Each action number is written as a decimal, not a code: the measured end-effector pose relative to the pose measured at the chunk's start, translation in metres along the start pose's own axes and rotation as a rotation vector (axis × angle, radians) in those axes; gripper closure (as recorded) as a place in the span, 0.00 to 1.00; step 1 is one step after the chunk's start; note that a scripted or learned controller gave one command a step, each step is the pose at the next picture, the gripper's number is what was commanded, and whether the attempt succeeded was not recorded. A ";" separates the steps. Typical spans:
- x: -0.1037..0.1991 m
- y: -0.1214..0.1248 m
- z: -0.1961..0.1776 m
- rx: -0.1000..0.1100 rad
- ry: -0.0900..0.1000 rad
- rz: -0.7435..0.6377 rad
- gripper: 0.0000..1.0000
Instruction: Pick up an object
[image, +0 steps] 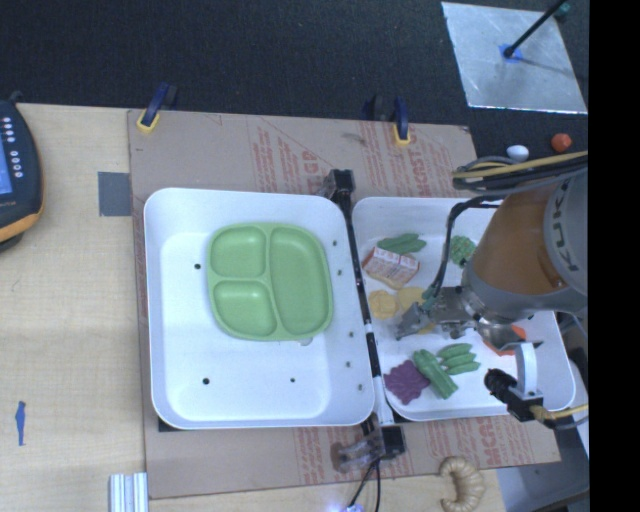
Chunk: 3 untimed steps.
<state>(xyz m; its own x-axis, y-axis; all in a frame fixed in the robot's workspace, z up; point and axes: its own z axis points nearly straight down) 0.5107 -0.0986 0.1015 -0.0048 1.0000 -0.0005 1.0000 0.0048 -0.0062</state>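
Toys lie packed close in the right bin (560, 395): a yellow piece (393, 299), a little box (391, 266), green beans (445, 362) and purple grapes (405, 380), and any 1 of them could be the thing to pick up. The gripper (425, 318) sits low among them, just beside the yellow piece, and I cannot tell if it is open or closed. It may pinch 2 toys at once, or push 1 away and come up with nothing, because they lie so close together.
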 end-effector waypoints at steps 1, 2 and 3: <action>-0.008 0.045 0.009 -0.006 0.000 0.000 0.00; 0.005 0.072 0.009 -0.005 0.000 -0.001 0.00; -0.017 0.014 0.010 0.002 0.001 0.002 0.00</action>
<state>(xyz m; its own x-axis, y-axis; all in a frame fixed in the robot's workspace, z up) 0.5248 -0.1153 0.0913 -0.0031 1.0000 0.0009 1.0000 0.0031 -0.0086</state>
